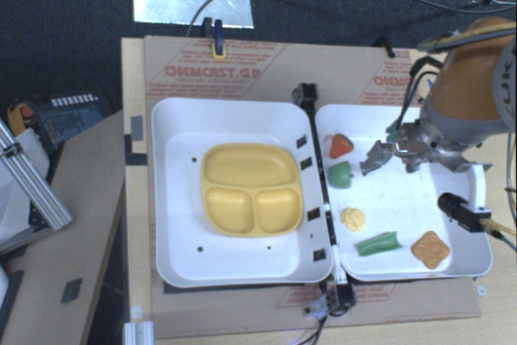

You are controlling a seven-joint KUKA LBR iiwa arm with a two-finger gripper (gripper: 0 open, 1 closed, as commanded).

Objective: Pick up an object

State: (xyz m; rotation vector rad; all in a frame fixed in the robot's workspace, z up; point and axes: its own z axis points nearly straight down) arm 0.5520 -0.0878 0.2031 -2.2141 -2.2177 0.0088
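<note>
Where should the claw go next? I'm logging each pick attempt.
Probably a short move left and down toward the orange-red piece or the green piece. The claw hovers just right of both in the right bin, holding nothing.

The arm (472, 85) was a rounded grey body with a broad orange band, black cables running along it, ending in a metallic grey gripper (378, 159).

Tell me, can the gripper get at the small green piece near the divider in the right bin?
Probably yes: the gripper hovers just right of the green piece, with nothing between them; the orange-red piece sits close behind.
</note>
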